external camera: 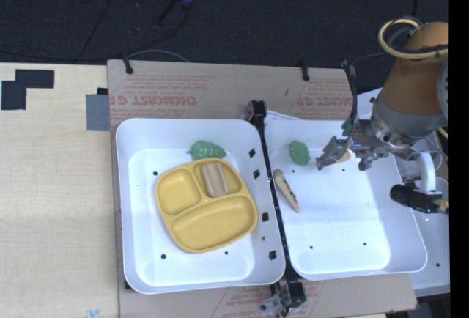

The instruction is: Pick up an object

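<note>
Your pincer (pixel 338 153) hangs over the far part of the right bin (pixel 381 250), w/ nothing between its fingers; open or closed, can't tell from this angle. Closest target is the small green lump (pixel 298 152), just left of the pincer, near the bin's far-left corner. Looks like a toy veg, prob. light and bumpy, maybe a bit soft; take it across its middle, fingers either side, and it shouldn't slip much. Second option in the same bin: the tan stick-like piece (pixel 286 190), lying flat close to the divider btw. the bins. Prob. light and stiff, low profile, so you'd pinch across its narrow width at mid-length; tighter since the bin wall is just beside it.

Count: 2 white bins on the desk. Right bin holds 2 items. Left bin (pixel 139 163) holds 1 yellow divided tray (pixel 209 225) w/ 1 tan ridged piece (pixel 215 179) in its far-right compartment, plus 1 leafy green piece (pixel 207 150) touching the tray's far edge.
</note>
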Robot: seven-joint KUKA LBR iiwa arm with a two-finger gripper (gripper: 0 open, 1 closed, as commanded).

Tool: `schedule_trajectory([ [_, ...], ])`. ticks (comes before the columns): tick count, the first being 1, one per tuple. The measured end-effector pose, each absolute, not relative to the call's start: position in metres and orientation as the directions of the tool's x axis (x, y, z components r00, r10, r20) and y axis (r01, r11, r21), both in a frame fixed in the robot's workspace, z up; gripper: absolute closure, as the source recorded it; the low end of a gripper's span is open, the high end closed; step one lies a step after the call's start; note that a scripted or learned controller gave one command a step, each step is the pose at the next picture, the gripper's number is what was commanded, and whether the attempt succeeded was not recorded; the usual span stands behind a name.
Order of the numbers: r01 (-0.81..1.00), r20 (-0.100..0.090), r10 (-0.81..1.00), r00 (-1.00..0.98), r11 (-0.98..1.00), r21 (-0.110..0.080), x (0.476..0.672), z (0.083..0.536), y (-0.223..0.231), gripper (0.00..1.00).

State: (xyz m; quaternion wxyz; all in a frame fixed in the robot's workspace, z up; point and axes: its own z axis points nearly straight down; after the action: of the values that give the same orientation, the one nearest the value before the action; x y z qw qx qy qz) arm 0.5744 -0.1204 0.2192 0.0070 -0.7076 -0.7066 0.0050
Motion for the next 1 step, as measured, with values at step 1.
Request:
schedule_trajectory([
  [1,1.0,0.001,1.0,0.0,0.0,-0.004,0.5771,0.2267,-0.1205,0.0],
])
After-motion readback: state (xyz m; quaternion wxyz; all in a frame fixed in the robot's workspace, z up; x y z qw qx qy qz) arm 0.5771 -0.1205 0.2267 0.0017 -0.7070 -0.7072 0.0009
